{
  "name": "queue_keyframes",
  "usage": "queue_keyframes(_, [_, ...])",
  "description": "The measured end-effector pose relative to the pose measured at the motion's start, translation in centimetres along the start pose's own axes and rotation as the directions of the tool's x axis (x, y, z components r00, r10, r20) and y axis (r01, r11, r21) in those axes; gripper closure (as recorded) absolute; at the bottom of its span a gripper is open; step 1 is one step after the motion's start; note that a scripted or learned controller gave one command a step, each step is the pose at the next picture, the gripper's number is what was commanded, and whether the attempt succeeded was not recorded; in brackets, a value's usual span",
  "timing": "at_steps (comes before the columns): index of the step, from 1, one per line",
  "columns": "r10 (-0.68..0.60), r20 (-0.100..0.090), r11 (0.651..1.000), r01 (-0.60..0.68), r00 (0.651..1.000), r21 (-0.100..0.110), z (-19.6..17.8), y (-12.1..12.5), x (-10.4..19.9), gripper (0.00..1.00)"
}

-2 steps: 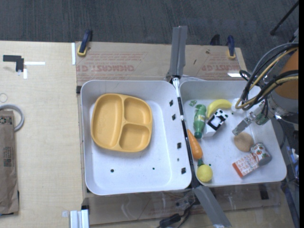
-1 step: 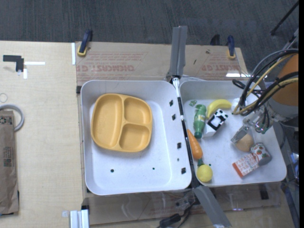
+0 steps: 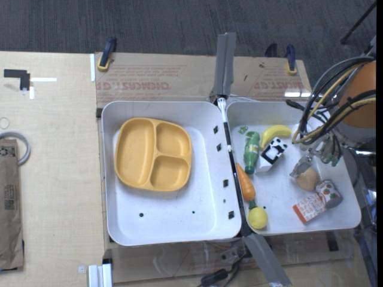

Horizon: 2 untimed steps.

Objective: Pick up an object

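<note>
**Over the right bin, low among the toys**

My arm reaches in from the right, orange band up by the wrist and a bundle of cables looping across it. My jaws hang low inside the right bin, just at the top edge of a small tan rounded object. From this slanted view I cannot tell whether I am released or clenched, nor whether anything sits between me; the tan piece looks to be resting on the bin floor.

Beside it, toward the bin's right corner, lies a red and white carton on its side. To my left are a black and white block, a yellow banana behind it, and a green bottle lying along the bin floor. Along the divider between the bins lie an orange carrot and, nearer the front, a yellow lemon.

The left bin holds a yellow divided plate with three compartments, set toward its back left. Both bins rest on cardboard clamped to the desk.
</note>
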<state>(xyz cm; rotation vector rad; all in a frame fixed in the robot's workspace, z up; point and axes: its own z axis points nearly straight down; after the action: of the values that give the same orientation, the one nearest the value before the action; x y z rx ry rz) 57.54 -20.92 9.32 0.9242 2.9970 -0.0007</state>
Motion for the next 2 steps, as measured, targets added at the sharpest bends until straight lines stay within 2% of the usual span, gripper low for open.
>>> queue_keyframes(1, [-0.172,-0.002,0.985,0.172,0.985,0.0,0.1,0.9,0.7,0.0])
queue_keyframes(2, [-0.305,-0.001,0.952,0.305,0.952,-0.001,0.0,5.3,2.0,0.0])
